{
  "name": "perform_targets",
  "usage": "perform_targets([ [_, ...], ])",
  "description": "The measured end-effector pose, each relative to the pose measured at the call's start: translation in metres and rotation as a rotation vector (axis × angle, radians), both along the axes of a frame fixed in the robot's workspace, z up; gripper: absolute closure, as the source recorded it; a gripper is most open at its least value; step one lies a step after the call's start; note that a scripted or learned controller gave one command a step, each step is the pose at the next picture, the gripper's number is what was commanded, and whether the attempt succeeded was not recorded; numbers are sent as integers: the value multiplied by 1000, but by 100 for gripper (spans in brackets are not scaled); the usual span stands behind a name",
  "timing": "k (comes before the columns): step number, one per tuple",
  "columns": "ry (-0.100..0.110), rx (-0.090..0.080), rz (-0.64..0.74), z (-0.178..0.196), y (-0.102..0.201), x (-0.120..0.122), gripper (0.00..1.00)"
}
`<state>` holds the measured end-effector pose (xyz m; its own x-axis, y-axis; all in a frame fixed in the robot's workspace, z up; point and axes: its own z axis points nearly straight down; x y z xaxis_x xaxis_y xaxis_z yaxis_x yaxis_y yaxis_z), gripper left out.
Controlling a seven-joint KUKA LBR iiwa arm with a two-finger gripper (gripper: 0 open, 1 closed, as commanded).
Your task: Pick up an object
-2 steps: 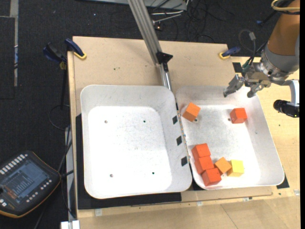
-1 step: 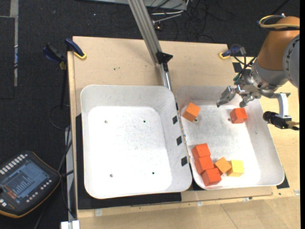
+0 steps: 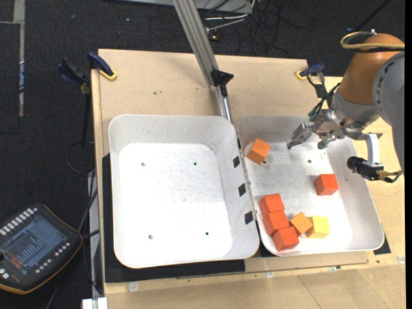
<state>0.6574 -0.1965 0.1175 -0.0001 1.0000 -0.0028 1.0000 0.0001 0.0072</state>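
Reaching in from the right over the far part of the right bin [image 3: 360, 234], gripper [image 3: 308, 137] with fingers spread apart, grasping nothing. Lying below and left of it, well apart, light orange block [image 3: 258, 151] near the bin's left wall, tilted corner-on, no clear long axis. Near the right wall, red-orange cube [image 3: 326, 184], edges roughly square to the bin. Clustered at the near end, three red-orange blocks [image 3: 277, 220] in a row running near-to-far, touching, beside an orange cube [image 3: 301, 223] and yellow cube [image 3: 320, 226].

A teach pendant [image 3: 32, 246] lies beside the bench [image 3: 161, 82], with blue clamps [image 3: 96, 66].
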Motion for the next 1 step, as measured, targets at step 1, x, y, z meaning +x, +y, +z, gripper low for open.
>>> perform_targets([
  [1, 2, 0, 1, 8, 0, 0, 100],
])
